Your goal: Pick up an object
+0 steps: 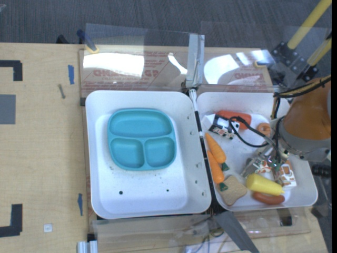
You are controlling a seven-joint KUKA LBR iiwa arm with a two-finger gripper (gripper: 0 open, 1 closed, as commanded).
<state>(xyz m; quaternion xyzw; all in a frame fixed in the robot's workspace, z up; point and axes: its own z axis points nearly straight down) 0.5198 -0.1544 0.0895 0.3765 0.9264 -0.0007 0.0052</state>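
Over right bin (308, 194), hand (261, 161) half hidden by arm (grip state unclear); toys blurred.

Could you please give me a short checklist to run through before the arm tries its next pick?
1. Hand over the right bin: ok.
2. Object between its fingers: cannot tell.
3. Targets near the hand, yellow piece and sausage: ok.
4. Carrots lying free by the divider: ok.
5. Black cable away from the hand: not ok, it runs up to it.
6. Blue tray flat in the left bin: ok.
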